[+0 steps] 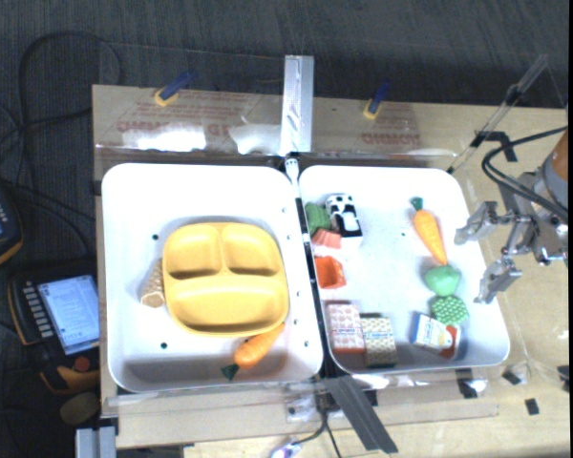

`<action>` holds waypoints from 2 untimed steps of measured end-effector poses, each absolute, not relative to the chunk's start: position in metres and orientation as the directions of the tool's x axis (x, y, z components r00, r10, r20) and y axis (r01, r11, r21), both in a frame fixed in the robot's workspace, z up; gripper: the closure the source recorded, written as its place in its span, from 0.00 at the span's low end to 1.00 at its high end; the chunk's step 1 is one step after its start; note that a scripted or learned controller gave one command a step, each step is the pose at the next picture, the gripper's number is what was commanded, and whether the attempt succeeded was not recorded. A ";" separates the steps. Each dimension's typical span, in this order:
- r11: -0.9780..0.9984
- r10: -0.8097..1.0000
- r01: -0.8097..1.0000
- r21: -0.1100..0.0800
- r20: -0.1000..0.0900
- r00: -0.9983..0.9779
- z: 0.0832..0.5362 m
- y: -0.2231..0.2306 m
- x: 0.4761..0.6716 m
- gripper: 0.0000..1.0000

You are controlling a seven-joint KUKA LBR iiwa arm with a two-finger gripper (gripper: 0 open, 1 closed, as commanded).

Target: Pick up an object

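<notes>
My gripper (485,253) hangs at the right edge of the right bin (392,184), open, with nothing between its fingers. Just left of it inside the bin lie a toy carrot (430,235), a green round toy (442,279), a green patterned piece (449,308) and a small carton (432,334). Along the bin's left side sit a black-and-white toy (342,214), a green piece (317,218), an orange block (330,273) and two small boxes (343,327).
In the left bin (124,198) rests a yellow divided plate (225,275), with a second carrot (253,348) at its front edge and a cone-shaped toy (153,284) to its left. Cables (516,151) and a bracket rise behind the gripper at the right.
</notes>
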State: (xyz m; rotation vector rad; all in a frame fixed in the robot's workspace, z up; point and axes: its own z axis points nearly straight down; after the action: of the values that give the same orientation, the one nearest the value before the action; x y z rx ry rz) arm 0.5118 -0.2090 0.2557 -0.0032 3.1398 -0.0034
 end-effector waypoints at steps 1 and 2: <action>0.998 0.066 0.067 -0.007 -0.014 -0.998 0.091 -0.219 0.565 0.00; 0.999 -0.037 -0.037 -0.006 -0.013 -0.999 0.090 -0.186 0.613 0.00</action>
State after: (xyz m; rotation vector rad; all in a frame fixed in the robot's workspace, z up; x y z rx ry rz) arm 0.6128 -0.1861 0.0899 -0.0572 3.1278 -0.0089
